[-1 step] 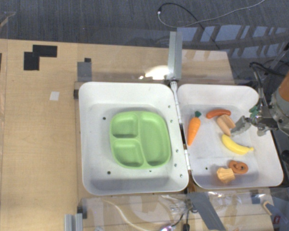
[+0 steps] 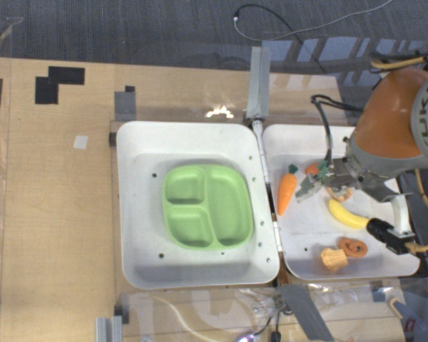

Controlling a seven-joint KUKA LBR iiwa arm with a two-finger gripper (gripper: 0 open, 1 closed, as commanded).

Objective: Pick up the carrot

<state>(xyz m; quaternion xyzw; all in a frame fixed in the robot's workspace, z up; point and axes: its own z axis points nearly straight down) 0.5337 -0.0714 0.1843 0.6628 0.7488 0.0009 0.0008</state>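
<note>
The carrot [image 2: 286, 192], orange with a small green top, lies along the left wall of the right bin [image 2: 299, 258], its green end pointing away from me. My gripper [image 2: 318, 182] hangs low over the same bin, just to the right of the carrot and a little apart from it. The arm's grey wrist and orange band fill the bin's upper right. A small orange thing [image 2: 312, 169] peeks out at the gripper's far side, mostly hidden.
A yellow banana [image 2: 347, 214] lies right of the gripper, with a brown pretzel [image 2: 354, 246] and a tan block [image 2: 334, 258] near the front edge. The left bin [image 2: 139, 191] holds a green divided plate [image 2: 207, 205]. A metal divider [image 2: 266, 191] separates the bins.
</note>
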